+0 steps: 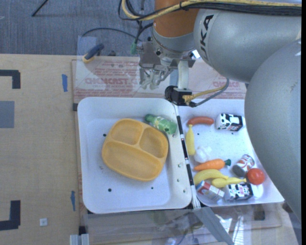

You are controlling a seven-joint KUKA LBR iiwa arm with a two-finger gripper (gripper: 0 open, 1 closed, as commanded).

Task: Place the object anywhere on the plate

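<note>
1. The robot arm (267, 72) runs off the top and right edges.
2. The right bin's (267, 191) far right side lies hidden beneath the arm.
3. Gripper (152, 79) fingers blur together, their spacing unreadable.

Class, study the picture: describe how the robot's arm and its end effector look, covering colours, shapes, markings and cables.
The arm is bulky, rounded and grey, with an orange band and black KUKA lettering. Yellow and black cables run alongside. The end effector is a small silvery metal unit with pale fingers.
</note>
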